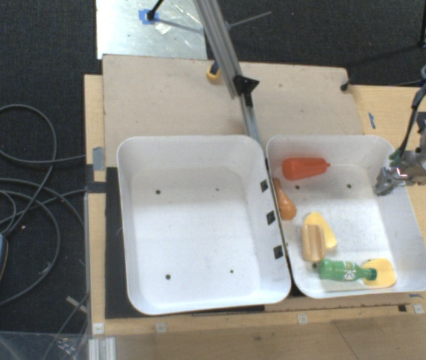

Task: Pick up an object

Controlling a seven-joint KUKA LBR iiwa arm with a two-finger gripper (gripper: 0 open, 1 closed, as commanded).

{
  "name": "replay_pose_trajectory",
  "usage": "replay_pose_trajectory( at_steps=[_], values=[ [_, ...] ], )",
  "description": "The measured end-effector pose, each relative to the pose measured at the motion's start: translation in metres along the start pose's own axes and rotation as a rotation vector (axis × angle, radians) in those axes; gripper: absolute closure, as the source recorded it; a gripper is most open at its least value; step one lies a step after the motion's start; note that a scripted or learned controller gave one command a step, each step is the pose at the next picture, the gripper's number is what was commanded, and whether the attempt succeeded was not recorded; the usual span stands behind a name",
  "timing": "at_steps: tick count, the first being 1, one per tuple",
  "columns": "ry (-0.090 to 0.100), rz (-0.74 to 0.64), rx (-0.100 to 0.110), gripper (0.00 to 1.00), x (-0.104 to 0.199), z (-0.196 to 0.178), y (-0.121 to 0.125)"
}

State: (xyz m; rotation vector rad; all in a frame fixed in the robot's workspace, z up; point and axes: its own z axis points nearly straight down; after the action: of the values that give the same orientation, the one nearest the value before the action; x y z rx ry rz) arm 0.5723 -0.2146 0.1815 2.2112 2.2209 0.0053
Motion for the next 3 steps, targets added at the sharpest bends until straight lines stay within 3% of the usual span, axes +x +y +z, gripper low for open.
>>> replay_pose_trajectory(
  at_steps=[2, 3],
  values=[
    [-0.001, -0.001, -0.001, 1.0, -0.003, -0.108, 0.003],
    [0.004, -0.006, 0.006, 1.0, 0.054, -0.092, 0.014]
  ],
)
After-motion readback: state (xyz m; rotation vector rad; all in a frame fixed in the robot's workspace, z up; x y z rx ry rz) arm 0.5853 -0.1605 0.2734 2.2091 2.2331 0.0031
